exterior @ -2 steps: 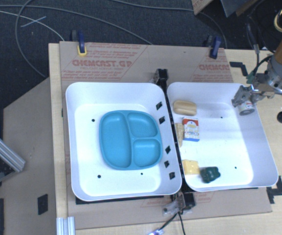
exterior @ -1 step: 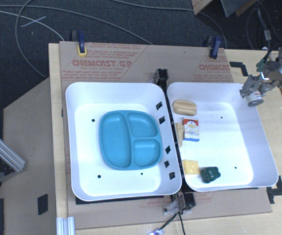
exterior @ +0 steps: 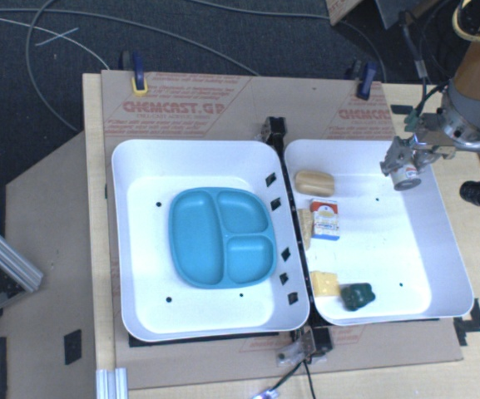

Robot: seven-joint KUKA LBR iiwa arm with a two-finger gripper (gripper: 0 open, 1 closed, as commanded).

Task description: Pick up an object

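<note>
Whether the gripper [exterior: 405, 173] has its fingers apart or together cannot be told; it hangs at about two o'clock over the right bin [exterior: 427, 248], nothing visibly held. Candidate objects lie well apart toward nine and seven o'clock: a tan bun-like piece [exterior: 314, 181], a small red-and-blue packet [exterior: 326, 219], a yellow block [exterior: 324, 283], a dark green lump [exterior: 357, 296]. The lump looks least crowded; centre above it before descending. The left bin [exterior: 140, 223] holds a blue divided plate [exterior: 223, 237].
</note>
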